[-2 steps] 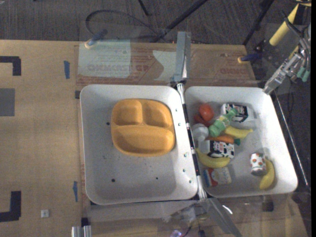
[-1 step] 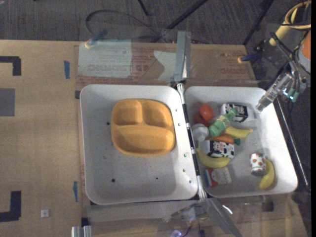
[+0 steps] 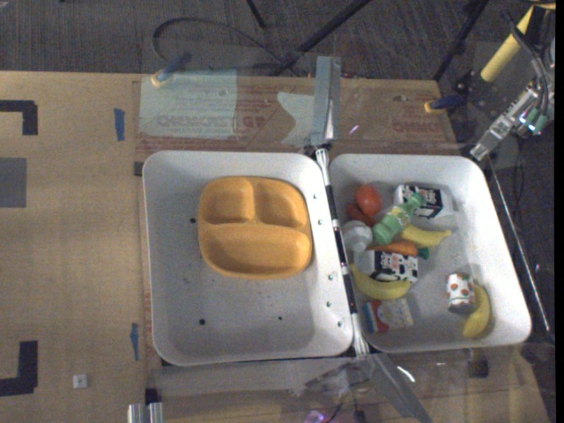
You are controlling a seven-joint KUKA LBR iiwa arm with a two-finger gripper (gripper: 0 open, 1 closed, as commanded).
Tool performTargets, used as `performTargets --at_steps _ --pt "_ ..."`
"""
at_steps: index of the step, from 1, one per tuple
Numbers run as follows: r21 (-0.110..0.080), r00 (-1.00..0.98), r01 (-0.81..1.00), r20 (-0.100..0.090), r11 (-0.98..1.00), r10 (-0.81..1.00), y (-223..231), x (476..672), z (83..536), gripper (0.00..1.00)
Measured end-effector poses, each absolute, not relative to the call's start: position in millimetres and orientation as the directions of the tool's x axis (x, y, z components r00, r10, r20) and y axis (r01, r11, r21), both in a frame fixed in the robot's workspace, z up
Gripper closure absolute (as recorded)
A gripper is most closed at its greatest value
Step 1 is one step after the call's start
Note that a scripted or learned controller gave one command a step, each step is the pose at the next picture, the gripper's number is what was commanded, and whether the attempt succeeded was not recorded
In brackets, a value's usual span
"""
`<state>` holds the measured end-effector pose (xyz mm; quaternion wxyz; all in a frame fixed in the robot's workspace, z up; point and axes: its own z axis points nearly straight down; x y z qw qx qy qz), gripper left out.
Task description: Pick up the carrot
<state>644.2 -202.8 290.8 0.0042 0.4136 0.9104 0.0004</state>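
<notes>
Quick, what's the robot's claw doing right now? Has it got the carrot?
Gripper: up past the right bin's far corner; open or closed cannot be told. It isn't holding the carrot, which lies in that bin among the other items.

A lab: taped plywood bench [image 3: 70, 263], tripod legs [image 3: 352, 11], white bins [image 3: 167, 324]

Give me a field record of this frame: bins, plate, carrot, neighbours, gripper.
left bin: holds an orange divided plate, three compartments, nothing visible on it
right bin: cluttered with toy food
carrot: right bin, left of centre, lying flat, partly hidden in the pile
carrot neighbours: green item just above, small carton just below, yellow banana to its right
other items: tomato, second banana near the bottom right corner
gripper: top right, outside the bins, far from the carrot; fingers unclear
task status: carrot not picked up
</notes>
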Motion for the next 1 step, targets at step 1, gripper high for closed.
performTargets --at_steps 1 --pt "0.006 -0.455 0.89 -0.007 0.455 0.89 -222.9 641.7 326.3 1.0"
